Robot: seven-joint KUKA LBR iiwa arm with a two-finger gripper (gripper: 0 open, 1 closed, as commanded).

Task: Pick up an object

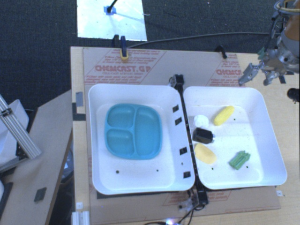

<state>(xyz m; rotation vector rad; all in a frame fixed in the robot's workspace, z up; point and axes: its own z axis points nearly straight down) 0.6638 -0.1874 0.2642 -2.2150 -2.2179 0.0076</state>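
Nearest the camera in the right bin (269,125) lie the green toy (239,159), at about 5 o'clock from the bin's middle, and the pale yellow lump (205,153) at about 7 o'clock, close to the divider between the bins. The green piece looks ridged and thin; I judge it light and perhaps a little flexible, best pinched across its narrow width. The pale yellow lump looks rounded and smooth, so it could slip or roll; a grip across its short axis seems safest.

Farther back, at about 9 o'clock, the black block (203,135) sits just beside the yellow lump, and the small white ball (201,121) sits just beyond the block. The block looks stiff with flat sides, probably the easiest hold. The ball is small and crowded by the block, so a finger may bump its neighbour. At about 12 o'clock the bright yellow oblong (224,115) lies apart from the rest, tilted; free space around it makes it a fair target, taken across its waist.

Count: five loose things in the right bin, one of each. The left bin (101,102) carries one blue divided plate (134,131). Two bins on the bench (154,62).

Farthest, at about 1 o'clock beyond the right bin's rim, the claw (260,76) hangs above the bench, spread wide, nothing between its fingers.
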